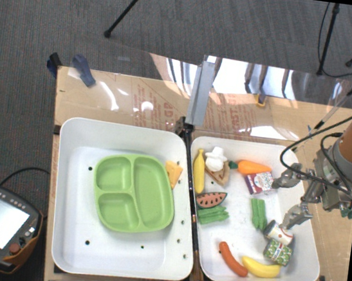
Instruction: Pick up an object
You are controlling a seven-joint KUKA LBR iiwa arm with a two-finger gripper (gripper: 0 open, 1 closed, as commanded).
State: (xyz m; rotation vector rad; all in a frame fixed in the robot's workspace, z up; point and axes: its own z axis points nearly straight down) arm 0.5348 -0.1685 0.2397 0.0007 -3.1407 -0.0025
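Gripper (pixel 291 199): fingers spread, grasping nothing, above the right bin (pixel 308 256).
Small can (pixel 278 233): just below one fingertip.
Left bin (pixel 73 155): green divided plate (pixel 134 192).

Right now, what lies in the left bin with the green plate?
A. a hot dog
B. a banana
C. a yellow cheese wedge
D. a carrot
C: the cheese wedge lies at the right edge of the green plate in the left bin; the bananas, carrot and hot dog all lie in the right bin.
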